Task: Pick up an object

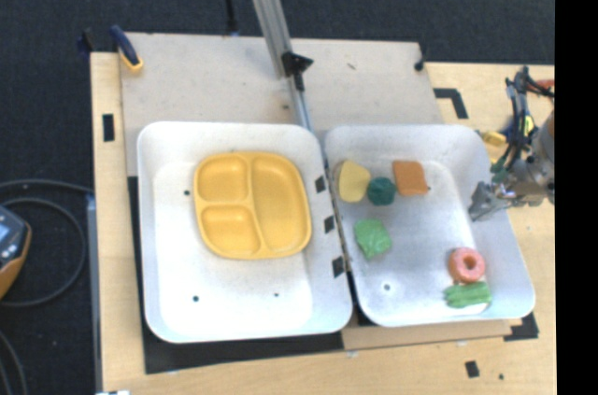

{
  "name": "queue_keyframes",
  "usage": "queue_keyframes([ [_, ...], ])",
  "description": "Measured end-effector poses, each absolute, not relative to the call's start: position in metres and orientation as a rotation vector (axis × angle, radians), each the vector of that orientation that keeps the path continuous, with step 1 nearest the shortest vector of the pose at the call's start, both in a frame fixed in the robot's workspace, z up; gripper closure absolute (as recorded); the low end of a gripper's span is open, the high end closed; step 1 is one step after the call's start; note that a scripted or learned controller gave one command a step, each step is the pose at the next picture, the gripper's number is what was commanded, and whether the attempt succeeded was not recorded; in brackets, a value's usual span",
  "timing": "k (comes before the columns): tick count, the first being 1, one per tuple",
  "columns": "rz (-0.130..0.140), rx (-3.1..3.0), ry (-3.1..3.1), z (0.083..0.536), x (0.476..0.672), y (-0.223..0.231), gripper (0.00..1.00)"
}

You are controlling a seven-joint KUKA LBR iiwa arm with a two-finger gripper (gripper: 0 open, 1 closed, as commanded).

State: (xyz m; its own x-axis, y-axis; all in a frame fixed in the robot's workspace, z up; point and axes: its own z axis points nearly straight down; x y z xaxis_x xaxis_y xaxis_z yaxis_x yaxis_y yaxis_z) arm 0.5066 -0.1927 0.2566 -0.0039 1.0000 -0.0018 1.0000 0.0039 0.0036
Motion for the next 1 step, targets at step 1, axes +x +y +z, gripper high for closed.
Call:
queue_keyframes([
  [1,0.004,2.211,2.230,0.2626,0.5142,-0.1331,1.00],
])
